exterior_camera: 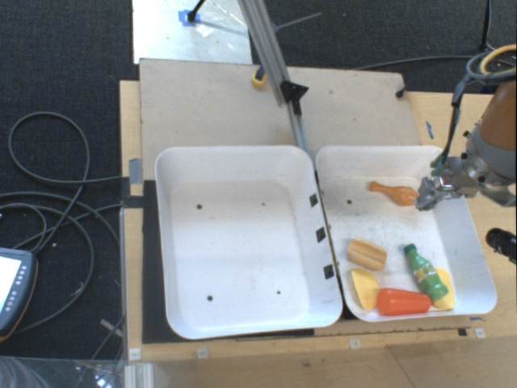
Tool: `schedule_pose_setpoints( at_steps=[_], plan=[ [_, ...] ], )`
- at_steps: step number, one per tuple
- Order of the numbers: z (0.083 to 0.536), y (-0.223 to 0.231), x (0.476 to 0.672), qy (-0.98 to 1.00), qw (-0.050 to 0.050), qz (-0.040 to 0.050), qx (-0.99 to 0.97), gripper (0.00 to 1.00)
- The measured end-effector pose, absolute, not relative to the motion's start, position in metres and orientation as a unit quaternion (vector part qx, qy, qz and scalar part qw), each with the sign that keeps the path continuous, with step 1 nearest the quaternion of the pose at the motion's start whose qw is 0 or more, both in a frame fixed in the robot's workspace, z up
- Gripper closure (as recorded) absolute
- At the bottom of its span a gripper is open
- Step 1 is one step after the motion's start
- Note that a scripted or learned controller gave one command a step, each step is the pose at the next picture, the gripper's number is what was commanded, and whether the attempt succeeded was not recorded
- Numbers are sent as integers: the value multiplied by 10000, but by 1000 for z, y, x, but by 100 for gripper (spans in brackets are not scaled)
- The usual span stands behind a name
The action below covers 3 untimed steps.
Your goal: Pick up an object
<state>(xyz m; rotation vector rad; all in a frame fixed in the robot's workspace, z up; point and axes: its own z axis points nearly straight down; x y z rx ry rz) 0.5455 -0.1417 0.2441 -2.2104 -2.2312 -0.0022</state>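
The right bin (468, 241) holds several toy foods. An orange drumstick (394, 191) lies near its back. A tan bread roll (367, 255) sits at the middle. Toward the front lie a yellow wedge (364, 288), a red-orange carrot-like piece (403, 301) and a green bottle (424, 273) resting on another yellow piece (445, 288). My gripper (427, 196) hangs over the back right part of this bin, just to the right of the drumstick's thick end. Nothing shows between its fingers.
The left bin (234, 241) stands beside the right one, with a black-marked divider (321, 234) between them. A slanted metal pole (271, 47) crosses the board behind the bins. Cables lie on the dark floor at left.
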Motion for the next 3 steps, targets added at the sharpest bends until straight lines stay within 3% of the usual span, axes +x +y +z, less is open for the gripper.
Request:
schedule_pose_setpoints(
  at_steps=[1,2,3],
  plan=[
    [249,-86,546,-7113,3,-15,-7029,100],
    [249,-40,529,-7106,7,-9,-7036,100],
    [253,8,525,-7111,4,-15,-7031,100]
  ],
)
